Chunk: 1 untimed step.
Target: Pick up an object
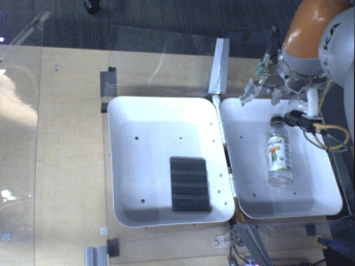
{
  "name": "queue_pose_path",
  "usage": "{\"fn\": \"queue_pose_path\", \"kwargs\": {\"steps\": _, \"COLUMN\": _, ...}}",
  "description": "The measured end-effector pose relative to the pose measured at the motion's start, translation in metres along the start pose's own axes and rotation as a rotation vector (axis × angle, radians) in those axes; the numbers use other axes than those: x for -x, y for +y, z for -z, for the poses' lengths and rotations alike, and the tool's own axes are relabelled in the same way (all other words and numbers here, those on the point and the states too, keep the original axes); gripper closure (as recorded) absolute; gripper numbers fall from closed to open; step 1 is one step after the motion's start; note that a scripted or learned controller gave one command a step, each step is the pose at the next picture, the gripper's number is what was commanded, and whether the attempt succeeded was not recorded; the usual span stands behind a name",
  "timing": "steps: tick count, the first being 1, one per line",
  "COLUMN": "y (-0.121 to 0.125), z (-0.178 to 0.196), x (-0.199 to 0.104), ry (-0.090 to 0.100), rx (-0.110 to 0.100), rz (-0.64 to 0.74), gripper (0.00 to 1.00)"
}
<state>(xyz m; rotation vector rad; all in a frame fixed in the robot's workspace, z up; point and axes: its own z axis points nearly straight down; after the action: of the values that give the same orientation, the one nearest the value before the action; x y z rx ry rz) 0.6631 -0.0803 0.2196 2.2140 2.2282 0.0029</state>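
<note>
A clear plastic bottle (278,155) with a green and orange label lies lengthwise in the right bin (249,201), its cap pointing to the far side. A black ribbed block (190,184) lies flat in the left bin (138,148), toward the near right corner. My gripper (259,96) hangs over the far left corner of the right bin, up and to the left of the bottle's cap and apart from it. Its two fingers (244,97) stand spread open, with nothing between them.
The bins touch along a shared middle wall (226,154). A grey metal upright (218,65) stands behind that seam, close to the gripper's left. A black and yellow cable (316,129) loops from the wrist over the right bin's right rim. A clear panel (22,121) covers the bench's left side.
</note>
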Motion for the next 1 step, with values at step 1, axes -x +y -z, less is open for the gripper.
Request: {"fn": "queue_pose_path", "kwargs": {"steps": 1, "y": -0.0356, "z": -0.0336, "x": 0.0549, "ry": -0.001, "rx": 0.003, "rz": 0.040, "gripper": 0.00}}
